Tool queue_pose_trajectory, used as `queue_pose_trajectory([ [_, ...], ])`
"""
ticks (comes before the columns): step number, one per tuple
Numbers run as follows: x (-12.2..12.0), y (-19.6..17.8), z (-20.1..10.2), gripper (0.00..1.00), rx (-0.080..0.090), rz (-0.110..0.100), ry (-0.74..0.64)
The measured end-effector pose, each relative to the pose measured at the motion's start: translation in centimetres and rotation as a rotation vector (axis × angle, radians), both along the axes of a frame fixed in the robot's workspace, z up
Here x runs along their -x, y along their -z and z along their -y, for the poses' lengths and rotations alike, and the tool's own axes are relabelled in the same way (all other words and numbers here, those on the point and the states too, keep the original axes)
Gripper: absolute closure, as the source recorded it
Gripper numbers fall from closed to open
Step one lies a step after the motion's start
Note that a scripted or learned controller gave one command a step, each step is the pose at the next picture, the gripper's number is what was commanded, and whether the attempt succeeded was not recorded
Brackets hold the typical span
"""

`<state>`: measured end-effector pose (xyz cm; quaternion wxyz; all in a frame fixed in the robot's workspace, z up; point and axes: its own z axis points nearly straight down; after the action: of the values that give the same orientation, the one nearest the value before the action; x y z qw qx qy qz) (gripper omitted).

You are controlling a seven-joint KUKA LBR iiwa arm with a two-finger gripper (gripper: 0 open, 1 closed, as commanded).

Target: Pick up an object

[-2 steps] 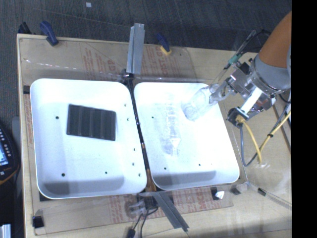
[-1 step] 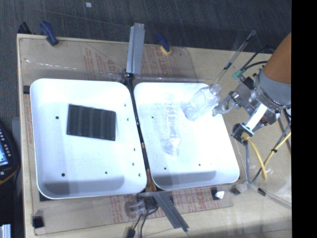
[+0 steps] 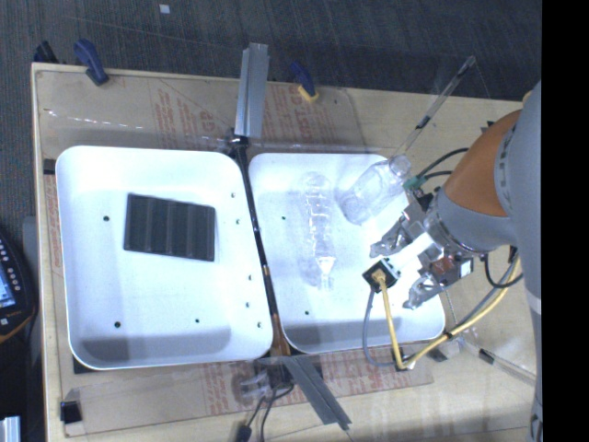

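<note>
- Bench (image 3: 138,109): I see a pale wooden top bearing two shallow white bins side by side, with blue clamps (image 3: 90,61) along its far edge.
- Left bin (image 3: 83,330): holds one dark, ribbed rectangular pad (image 3: 170,227), lying flat toward the upper middle of the floor.
- Right bin (image 3: 276,182): holds two clear plastic bottles.
- Bottle one (image 3: 319,228): slim and transparent, lying flat near the bin's middle, lengthwise from the far side toward the near side; it is hard to make out against the white floor.
- Bottle two (image 3: 370,188): rounder, clear, lying tilted in the far right part of the bin, its capped end pointing to the upper right corner. It lies just beside bottle one, apart from the fingers.
- Arm (image 3: 502,191): grey with an orange band, reaching in from the right over the right bin's right edge.
- Gripper (image 3: 405,265): I read both fingers (image 3: 390,240) as spread apart with nothing between them, positioned above the bin's right side, near bottle two.
- Yellow cable (image 3: 391,325): runs from the gripper down past the bin's near right corner.
</note>
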<state>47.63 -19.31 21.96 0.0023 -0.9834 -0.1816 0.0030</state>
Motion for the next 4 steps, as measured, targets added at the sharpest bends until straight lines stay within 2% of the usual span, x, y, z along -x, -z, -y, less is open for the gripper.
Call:
queue_pose_trajectory([
  [1, -4.1, -9.0, -5.2, 0.00, 0.002, 0.007, 0.154],
  [2, -0.5, -11.4, -2.1, 0.00, 0.000, 0.005, -0.116],
  [3, -1.6, -14.3, 1.7, 0.00, 0.002, 0.006, -0.089],
  [4, -4.8, -14.1, 1.6, 0.00, 0.002, 0.008, -0.250],
])
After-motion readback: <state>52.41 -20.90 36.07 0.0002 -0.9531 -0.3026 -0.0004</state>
